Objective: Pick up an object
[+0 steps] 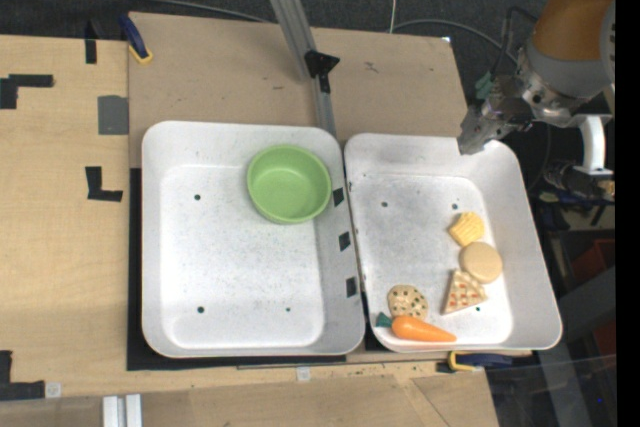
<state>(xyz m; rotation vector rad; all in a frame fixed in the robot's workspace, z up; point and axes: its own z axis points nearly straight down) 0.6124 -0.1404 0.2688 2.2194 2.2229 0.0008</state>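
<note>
The claw (480, 137) hangs over the far right corner of the right bin (420, 155), at the end of the grey and orange arm (570, 35); how far it is open cannot be told, and nothing shows in it. The pickable things lie in that bin's near right part: a yellow corn-like piece (466, 229), a tan round (482, 263), a pizza slice (462, 295), a cookie (405, 300) and a carrot (424, 330). A green bowl (289, 183) sits in the left bin (180, 215).

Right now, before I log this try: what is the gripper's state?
Gripper: cannot be told; it hangs over the upper right rim of the right bin, nothing seen in it.
</note>
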